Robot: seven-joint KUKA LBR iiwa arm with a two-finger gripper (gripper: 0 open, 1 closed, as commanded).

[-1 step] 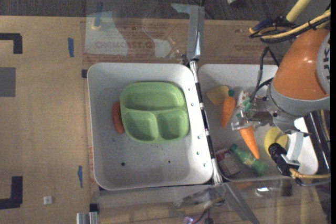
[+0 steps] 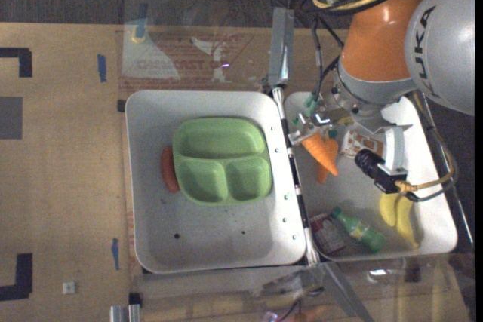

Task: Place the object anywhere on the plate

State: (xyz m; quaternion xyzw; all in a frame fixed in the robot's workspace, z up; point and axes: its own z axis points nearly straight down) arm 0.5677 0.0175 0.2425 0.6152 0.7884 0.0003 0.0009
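Overhead view of the bench with two white bins. The left bin (image 2: 143, 230) held a green plate (image 2: 222, 159) with three compartments, which is taken here as the landmark. An orange-red object (image 2: 169, 168) was seen lying against the plate's left edge, partly tucked under its rim; its kind could not be told.

The right bin (image 2: 438, 237) lay to the right of the plate, across the wall shared by the two bins. The arm (image 2: 407, 26), grey with an orange band, was reached in over this bin from the right, and its gripper (image 2: 323, 124) was seen just right of the plate, beyond the shared wall. A carrot (image 2: 323, 154) was seen directly below the gripper, its thick end at the fingers and its tip pointed away from the plate, toward the lower right. Whether the carrot was clamped between the fingers or merely lay beneath them could not be told, nor could the width of the opening.

Further right of the plate and lower in the view, a green bottle (image 2: 361, 230) was seen lying on its side, with a dark packet (image 2: 326, 231) beside it on the plate's side. A banana (image 2: 400, 211) lay beyond the bottle, well apart from the plate.
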